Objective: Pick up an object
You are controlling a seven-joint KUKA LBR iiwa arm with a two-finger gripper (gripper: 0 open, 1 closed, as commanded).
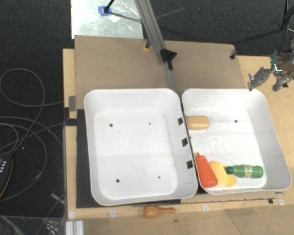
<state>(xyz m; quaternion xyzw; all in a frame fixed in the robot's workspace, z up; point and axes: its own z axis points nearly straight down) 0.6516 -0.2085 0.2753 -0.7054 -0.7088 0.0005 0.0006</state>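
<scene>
The right bin (269, 126) holds a tan bread-like block (198, 122) near its left wall. At its front lie a red bottle (205, 170), a yellow piece (222, 173) and a green bottle (245, 171) close together. My gripper (267, 78) hangs at the far right, above the back right corner of that bin, well apart from all objects. Its two fingers are spread, with nothing between them.
The left bin (95, 131) sits beside the right one, joined by black clips (184, 142). A brown wooden piece (159, 210) lies on the bench in front of the bins. A grey pole (154, 31) slants in from the back. Cables lie on the floor at left.
</scene>
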